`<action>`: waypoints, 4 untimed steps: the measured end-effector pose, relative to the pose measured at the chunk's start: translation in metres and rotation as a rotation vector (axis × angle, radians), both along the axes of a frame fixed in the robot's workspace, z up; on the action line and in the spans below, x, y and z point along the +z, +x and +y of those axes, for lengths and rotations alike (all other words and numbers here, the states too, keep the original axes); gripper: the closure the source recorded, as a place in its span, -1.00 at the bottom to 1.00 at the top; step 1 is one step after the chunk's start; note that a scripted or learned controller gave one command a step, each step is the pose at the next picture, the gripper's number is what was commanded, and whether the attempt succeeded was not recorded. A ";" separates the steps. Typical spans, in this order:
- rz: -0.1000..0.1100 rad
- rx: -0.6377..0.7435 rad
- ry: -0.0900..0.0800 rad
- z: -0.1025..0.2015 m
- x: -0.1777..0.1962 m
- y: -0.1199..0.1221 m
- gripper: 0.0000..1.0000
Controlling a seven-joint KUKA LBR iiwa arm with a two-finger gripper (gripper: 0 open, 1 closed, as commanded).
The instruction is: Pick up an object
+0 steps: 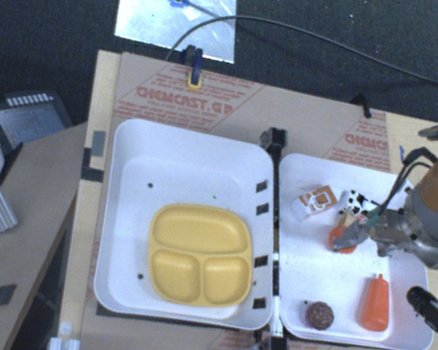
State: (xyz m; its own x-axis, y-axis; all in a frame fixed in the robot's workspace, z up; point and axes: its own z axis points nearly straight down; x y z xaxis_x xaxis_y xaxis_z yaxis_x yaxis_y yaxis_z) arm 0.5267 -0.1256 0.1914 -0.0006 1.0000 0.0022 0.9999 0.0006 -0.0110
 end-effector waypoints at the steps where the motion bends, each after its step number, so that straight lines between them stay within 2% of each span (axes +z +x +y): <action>1: -0.012 0.003 -0.002 0.000 0.006 0.003 -1.00; 3: -0.008 0.000 -0.001 -0.001 -0.109 0.004 -1.00; 4: -0.014 0.000 -0.003 -0.001 -0.096 0.005 1.00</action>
State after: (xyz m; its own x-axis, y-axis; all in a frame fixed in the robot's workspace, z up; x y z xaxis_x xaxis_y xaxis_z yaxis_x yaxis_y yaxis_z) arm 0.5322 -0.1271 0.0958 -0.0006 1.0000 -0.0007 1.0000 0.0006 0.0033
